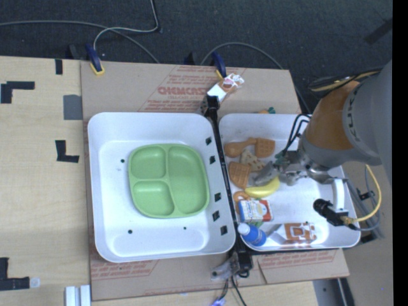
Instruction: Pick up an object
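Tool [275,169] on the grey arm with orange band [344,123]: low in the right shallow white bin [331,238], directly above the curved yellow banana [262,188]; whether its fingers are spread or closed, or touch the fruit, cannot be told.

Banana: lies flat near the bin's left-centre, long axis running roughly left to right, ends curling upward in view. Smooth yellow skin, no marks discernible.

Just beyond it, flat tan waffle-like food pieces [250,150]. Nearer the front rim, a small carton with red and white label [253,210] and a blue-capped bottle [255,236].

Left white bin [102,171] holds a pale green three-compartment plate [169,179].

Both bins rest on brown printed cardboard [172,91] on the light wooden table [35,171]; dark carpet [255,11] with cables behind.
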Available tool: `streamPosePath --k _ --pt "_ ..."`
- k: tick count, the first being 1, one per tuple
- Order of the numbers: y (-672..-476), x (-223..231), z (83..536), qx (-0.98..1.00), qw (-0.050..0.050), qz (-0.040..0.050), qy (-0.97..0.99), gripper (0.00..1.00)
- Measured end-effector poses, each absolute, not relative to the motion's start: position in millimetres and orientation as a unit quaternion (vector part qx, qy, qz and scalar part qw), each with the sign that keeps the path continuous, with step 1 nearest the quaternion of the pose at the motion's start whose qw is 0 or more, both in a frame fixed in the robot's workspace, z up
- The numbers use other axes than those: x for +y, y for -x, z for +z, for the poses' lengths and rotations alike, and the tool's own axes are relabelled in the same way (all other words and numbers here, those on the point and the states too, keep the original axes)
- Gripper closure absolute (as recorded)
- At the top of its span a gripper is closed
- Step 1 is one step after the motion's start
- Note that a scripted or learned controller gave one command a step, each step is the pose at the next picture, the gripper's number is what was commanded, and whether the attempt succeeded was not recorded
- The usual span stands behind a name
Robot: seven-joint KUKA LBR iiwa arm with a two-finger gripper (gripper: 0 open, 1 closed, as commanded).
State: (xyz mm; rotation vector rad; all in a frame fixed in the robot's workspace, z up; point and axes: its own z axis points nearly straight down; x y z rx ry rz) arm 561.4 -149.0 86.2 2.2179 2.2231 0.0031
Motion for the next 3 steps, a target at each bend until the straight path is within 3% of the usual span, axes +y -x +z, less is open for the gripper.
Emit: streamPosePath --k 1,2,3 --pt "-561.7 -150 96 0.708 0.003 0.0004 -0.707 1.0" --pt "-534.7 -107 188 0.708 0.0 -0.0001 -0.706 1.0" --pt "-534.5 -108 188 0.708 -0.001 -0.0003 -0.707 0.0"
